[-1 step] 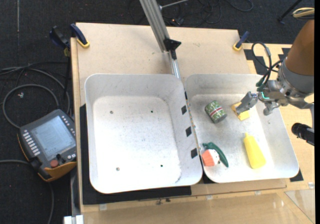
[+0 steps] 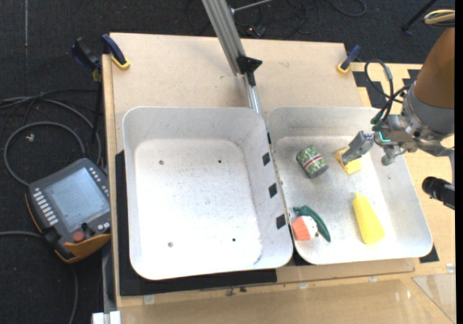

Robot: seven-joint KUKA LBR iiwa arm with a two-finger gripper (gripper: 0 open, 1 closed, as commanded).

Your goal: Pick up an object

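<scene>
The right bin (image 2: 405,192) holds several objects. A green cylinder with a red band (image 2: 312,161) lies near its middle. A small yellow block (image 2: 352,165) sits to its right. Along the front right lies a long yellow piece (image 2: 367,219), and a red and white toy with green leaves (image 2: 307,226) rests at the front left corner. My gripper (image 2: 374,150) hangs over the bin's right side, open. Its left finger (image 2: 358,146) is just above the yellow block. Nothing sits between the fingers.
The left bin (image 2: 145,134) lies beside the right one, their rims meeting at the centre. A slanted metal pole (image 2: 221,15) comes down to the bins' far edge. Clamps (image 2: 116,51) grip the board's back corners. A teach pendant (image 2: 69,203) lies at the left.
</scene>
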